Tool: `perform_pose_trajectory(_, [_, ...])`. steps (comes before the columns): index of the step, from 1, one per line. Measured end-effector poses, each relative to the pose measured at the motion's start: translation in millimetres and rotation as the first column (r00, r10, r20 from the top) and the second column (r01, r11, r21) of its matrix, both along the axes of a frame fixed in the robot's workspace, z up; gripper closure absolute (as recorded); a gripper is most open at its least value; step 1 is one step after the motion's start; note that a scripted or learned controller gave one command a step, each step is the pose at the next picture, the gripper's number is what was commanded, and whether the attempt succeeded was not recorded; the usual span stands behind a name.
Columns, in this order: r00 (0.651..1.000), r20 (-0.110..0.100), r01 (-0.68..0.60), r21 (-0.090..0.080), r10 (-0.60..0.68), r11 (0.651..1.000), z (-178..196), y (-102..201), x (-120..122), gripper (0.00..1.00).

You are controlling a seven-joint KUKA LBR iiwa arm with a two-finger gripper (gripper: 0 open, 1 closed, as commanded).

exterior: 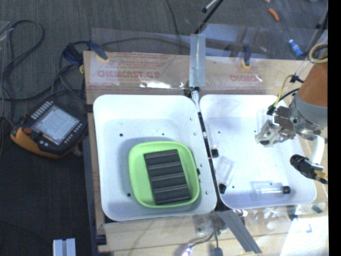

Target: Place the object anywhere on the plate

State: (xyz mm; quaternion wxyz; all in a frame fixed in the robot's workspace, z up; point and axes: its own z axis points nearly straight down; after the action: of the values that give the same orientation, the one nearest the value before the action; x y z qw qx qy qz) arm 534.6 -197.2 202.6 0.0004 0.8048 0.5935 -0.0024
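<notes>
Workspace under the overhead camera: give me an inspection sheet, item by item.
Surface: two white bins, left bin and right bin, side by side on a wooden bench.
Job's things: green plate in the left bin, with a dark ribbed block lying on it.
Clutter: clear tube with a dark cap and a small clear piece in the right bin.
Tool: tool over the right bin; nothing seen in it.
Cables: black cables on the floor, left.
Surroundings: handheld pendant left of the bench.

Grey arm (pixel 314 116), orange band, yellow cable
</notes>
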Motion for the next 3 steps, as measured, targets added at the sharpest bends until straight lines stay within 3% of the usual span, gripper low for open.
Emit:
perform_pose_trajectory(1, [1.0, 0.0, 0.0, 0.0, 0.0, 1.0, 0, 0, 0, 0.0])
perform_pose_trajectory(2, [0.999, 0.0, 0.04, 0.004, -0.04, 0.999, 27, 53, -5, 0.0])
perform_pose_trajectory(3, [0.996, 0.001, 0.089, 0.001, -0.089, 0.996, 78, 92, 21, 0.0])
